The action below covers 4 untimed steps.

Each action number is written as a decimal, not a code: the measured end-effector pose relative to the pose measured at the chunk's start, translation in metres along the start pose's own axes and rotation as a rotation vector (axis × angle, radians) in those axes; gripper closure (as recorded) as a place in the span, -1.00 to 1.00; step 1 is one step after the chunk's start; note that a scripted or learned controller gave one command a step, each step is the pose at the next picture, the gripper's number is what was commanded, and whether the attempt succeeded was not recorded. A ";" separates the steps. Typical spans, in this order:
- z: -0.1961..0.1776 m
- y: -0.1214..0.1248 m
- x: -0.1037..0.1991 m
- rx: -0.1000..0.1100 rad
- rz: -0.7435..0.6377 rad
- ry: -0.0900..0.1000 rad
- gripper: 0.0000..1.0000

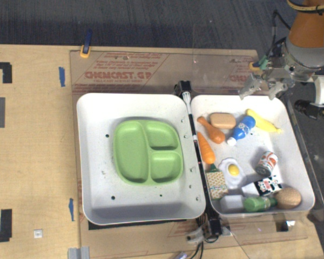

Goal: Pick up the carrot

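The carrot [206, 149] is orange with a green stub at its near end. It lies along the left wall of the right bin [297, 139], beside a second orange, sausage-like piece [211, 129]. My gripper [259, 92] hangs over the far rim of the right bin, up and to the right of the carrot and well apart from it. It stands open with nothing between its fingers.
Also in the right bin are a bread bun [222, 120], a blue bottle [242, 129], a banana [263, 122], a fried egg [232, 170], a can [266, 162], a green vegetable [258, 203] and a brown ball [288, 197]. The left bin [92, 144] holds a green divided plate [148, 151].
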<state>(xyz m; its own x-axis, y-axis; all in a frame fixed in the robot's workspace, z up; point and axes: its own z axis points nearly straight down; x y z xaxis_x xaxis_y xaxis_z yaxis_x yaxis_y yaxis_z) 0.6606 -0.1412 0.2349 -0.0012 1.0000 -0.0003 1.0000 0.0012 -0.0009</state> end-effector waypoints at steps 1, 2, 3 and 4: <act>0.081 -0.022 0.045 0.006 -0.166 0.003 -1.00; 0.137 -0.027 0.046 -0.006 0.104 0.000 -1.00; 0.145 -0.141 0.045 -0.006 0.000 -0.001 -1.00; 0.145 -0.176 0.044 -0.019 -0.087 -0.005 -1.00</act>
<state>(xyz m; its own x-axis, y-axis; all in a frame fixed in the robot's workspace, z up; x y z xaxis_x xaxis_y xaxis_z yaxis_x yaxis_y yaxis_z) 0.4848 -0.0974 0.0897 -0.0884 0.9961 -0.0059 0.9959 0.0885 0.0182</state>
